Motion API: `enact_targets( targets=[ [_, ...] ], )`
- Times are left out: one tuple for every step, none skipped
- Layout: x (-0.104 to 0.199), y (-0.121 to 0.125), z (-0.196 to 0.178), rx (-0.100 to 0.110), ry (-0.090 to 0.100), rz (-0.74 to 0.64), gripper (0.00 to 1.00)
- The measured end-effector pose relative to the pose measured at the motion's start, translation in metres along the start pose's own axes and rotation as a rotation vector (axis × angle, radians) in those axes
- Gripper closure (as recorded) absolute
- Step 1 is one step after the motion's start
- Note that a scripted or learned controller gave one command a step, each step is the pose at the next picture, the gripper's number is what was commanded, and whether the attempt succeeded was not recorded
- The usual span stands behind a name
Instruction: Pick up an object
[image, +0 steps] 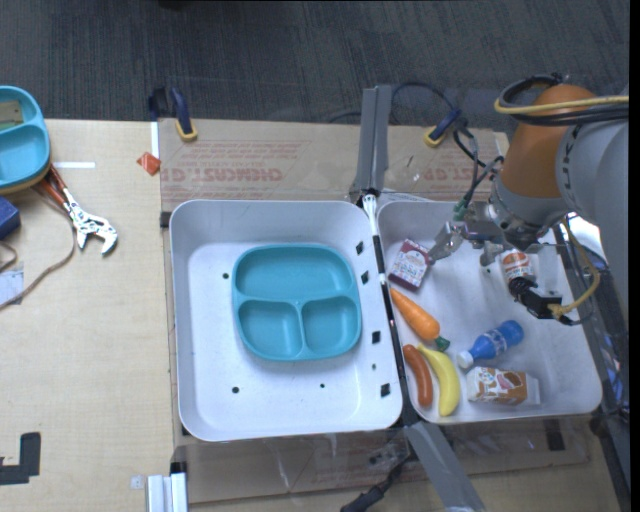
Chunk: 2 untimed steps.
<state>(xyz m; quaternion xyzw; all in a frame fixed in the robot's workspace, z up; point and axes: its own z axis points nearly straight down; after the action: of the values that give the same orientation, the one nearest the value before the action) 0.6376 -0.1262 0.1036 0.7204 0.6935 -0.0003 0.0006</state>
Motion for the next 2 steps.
enact_targets(
  targets=[
    [-0.062,-0.074,-0.087,0.0,0.0,-0.102,0.0],
    [-0.084,-0.021,0.011,-0.002,0.0,-0.19,0.0]
  ],
)
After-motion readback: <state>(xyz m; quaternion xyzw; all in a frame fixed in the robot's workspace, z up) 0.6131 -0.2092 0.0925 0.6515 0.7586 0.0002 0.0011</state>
